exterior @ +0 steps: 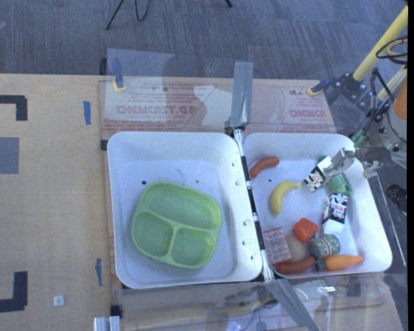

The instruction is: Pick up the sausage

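The gripper [339, 163] hovers at the right bin's far side, its state impossible to tell; the red-orange plastic sausage [264, 165] lies well apart, so a descent here risks snagging the small black-and-white carton [315, 179].

Beyond my bench [45, 213] of pale wood (marked with black corner squares and short strips of blue tape [87, 112]) lies a grey carpeted floor [272, 32], where thin black stand legs [126, 13] reach in under even, soft light.
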Controlling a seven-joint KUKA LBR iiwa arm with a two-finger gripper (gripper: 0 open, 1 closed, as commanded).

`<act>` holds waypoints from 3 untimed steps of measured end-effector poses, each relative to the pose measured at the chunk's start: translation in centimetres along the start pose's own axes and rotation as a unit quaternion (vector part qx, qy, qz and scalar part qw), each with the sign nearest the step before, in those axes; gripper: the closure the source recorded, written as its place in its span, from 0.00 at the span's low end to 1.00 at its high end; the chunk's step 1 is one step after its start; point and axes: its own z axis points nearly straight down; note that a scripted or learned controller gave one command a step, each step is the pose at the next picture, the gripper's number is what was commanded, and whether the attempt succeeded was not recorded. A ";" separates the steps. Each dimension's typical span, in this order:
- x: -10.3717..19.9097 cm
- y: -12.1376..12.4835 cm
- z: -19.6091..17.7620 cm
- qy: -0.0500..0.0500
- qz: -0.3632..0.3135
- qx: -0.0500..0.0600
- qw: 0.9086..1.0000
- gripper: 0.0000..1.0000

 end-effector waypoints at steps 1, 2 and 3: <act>-2.7 4.9 5.4 -0.001 0.038 -0.002 0.999 0.00; -2.6 11.3 11.4 -0.001 -0.023 -0.002 1.000 0.00; 4.3 9.7 16.3 0.000 0.005 -0.001 1.000 0.00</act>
